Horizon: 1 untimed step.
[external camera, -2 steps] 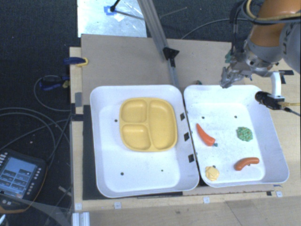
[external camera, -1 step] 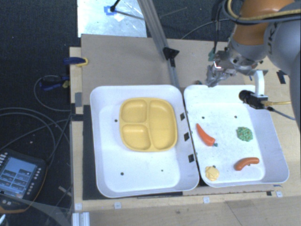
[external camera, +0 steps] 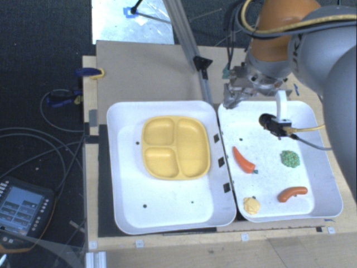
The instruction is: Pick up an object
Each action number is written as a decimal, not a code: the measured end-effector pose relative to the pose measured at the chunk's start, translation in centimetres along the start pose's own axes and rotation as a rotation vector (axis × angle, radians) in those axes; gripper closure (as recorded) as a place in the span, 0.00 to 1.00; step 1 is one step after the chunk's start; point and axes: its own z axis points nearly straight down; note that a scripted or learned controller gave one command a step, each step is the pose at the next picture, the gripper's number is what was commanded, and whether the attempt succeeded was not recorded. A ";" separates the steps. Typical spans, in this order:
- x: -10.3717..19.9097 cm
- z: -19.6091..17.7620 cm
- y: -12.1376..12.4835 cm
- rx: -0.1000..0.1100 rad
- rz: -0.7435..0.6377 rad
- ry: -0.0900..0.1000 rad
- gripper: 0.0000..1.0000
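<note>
The right bin [external camera: 321,149] holds a red-orange pepper [external camera: 244,159] near its left side, a green bumpy piece [external camera: 289,158] to the right of it, a brown sausage [external camera: 293,194] toward the front, and a small yellow piece [external camera: 251,205] at the front left corner. My gripper [external camera: 231,98] hangs over the far left corner of this bin, well behind the pepper and apart from every object. I see nothing held in it.
In the left bin [external camera: 125,183] lies a yellow divided plate [external camera: 175,147]. A black and white fitting with a yellow cable [external camera: 277,121] hangs from the wrist over the right bin's back. A slanted metal pole [external camera: 187,38] stands behind the bins.
</note>
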 end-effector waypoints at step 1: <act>5.0 -0.9 -1.6 -0.001 -0.001 0.000 1.00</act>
